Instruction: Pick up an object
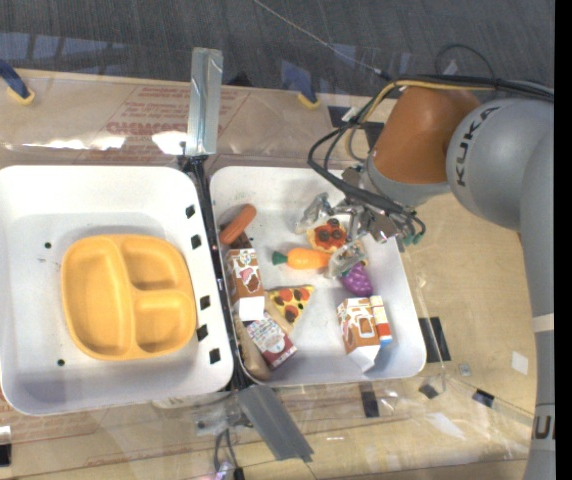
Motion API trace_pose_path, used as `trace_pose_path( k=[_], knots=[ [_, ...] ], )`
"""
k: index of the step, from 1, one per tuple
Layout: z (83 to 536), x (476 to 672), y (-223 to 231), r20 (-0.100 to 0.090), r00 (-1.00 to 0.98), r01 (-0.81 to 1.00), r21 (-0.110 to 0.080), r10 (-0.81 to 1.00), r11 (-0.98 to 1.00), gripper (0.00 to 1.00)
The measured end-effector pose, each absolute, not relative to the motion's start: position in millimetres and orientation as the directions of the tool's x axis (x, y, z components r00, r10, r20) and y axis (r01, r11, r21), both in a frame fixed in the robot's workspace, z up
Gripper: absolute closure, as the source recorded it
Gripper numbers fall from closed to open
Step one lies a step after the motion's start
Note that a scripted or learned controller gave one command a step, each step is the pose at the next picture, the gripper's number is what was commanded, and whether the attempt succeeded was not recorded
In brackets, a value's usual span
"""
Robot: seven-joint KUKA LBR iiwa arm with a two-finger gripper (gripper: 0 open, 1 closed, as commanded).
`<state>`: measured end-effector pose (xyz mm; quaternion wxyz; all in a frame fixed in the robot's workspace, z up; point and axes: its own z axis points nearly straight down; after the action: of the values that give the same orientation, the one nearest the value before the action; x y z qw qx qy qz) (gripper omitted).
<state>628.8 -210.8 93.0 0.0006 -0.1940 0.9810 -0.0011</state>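
Low over the right bin point(396, 353), the gripper point(341, 230) hovers above a small round toy point(328, 235), presumably lining up a grasp; whether it is gripping I cannot tell. Just beyond lie the carrot point(304, 259) and grapes point(357, 280), farther off the pizza slice point(290, 301).

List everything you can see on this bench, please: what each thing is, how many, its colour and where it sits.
Shallow white plastic bins: two, side by side.
Yellow divided plastic tray: one, middle of left bin.
Brown toy sausage: one, right bin, upper left.
Orange toy carrot: one, right bin, centre.
Toy pizza slice: one, yellow and red, right bin, centre.
Purple toy grapes: one bunch, right bin, right side.
Small toy cartons: three, brown, red and white; one lower right, two along left wall.
Robot arm: one, grey with orange band, from right.
Gripper: one, over right bin's upper part, beside the carrot.
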Motion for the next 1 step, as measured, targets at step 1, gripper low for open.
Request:
trace_pose_path(
  k=[1],
  knots=[
    [92.6,618.3,-174.0,-0.001,-0.901,-0.434,0.001,-0.434,0.901,0.0]
  ],
)
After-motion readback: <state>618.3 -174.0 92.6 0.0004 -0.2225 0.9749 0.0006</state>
